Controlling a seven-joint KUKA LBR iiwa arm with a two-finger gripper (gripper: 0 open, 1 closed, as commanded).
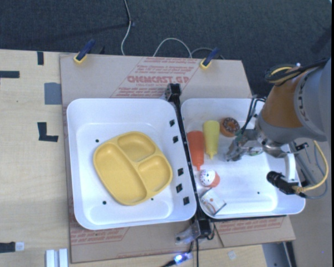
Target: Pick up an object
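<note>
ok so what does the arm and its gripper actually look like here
The arm is a thick, rounded grey body with a broad orange band above the wrist. Yellow and black cables loop along it, near the top of the orange band and again low at the right. The gripper is a small, dark grey metal piece with thin fingers. A black cylindrical fitting juts out below the wrist.

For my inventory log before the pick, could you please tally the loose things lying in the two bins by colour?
Yellow: 2, the divided tray and the bottle
Orange: 1, the orange bottle
Brown: 1, the round piece
White and orange: 1, the small toy
Clear or pale: 1, the small item by the near wall
Total: 6
</note>
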